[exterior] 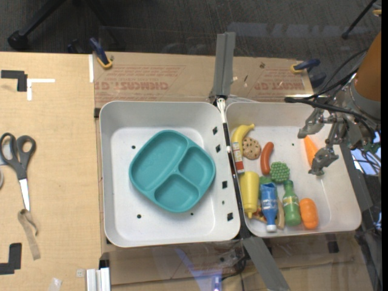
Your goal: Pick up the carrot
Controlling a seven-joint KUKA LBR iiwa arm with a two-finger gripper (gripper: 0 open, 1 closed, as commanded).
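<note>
The carrot (310, 150) is a slim orange piece lying on the floor of the right bin (339, 223), near its right wall. My gripper (316, 144) hangs over that spot, coming in from the right. Its two fingers are spread: one ends just above the carrot's far tip and the other (321, 160) ends beside its near end. The carrot sits at the mouth of the open fingers, and nothing shows them closed on it. I cannot tell whether they touch it.
The right bin also holds a banana (241, 132), a cookie (251, 145), a red sausage (267, 156), broccoli (279, 171), three bottles (269, 202) and a rounder orange piece (308, 213). A teal divided plate (173, 170) lies in the left bin. Scissors (18, 156) lie on the bench at the left.
</note>
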